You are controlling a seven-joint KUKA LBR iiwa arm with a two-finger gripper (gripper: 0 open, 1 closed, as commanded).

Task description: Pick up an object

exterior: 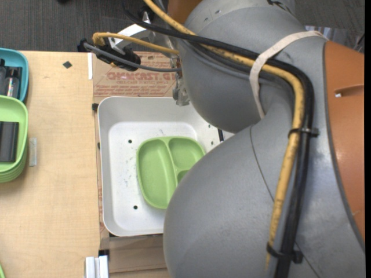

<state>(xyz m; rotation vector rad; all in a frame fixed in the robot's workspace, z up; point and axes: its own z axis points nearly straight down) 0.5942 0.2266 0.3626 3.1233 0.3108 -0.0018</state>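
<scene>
One green divided plate (157, 171) flat in white bin (116, 213), long axis near-to-far; gripper state indiscernible.

A bin (116, 155) sits at centre on the bench (52, 213). Inside it lies a divided tray (159, 169), its right part hidden under the arm (261, 155), which covers the right half of the view. Behind the bin lies a cardboard sheet (136, 80). At the left edge rest stacked trays (13, 126), possibly holding small items.
</scene>
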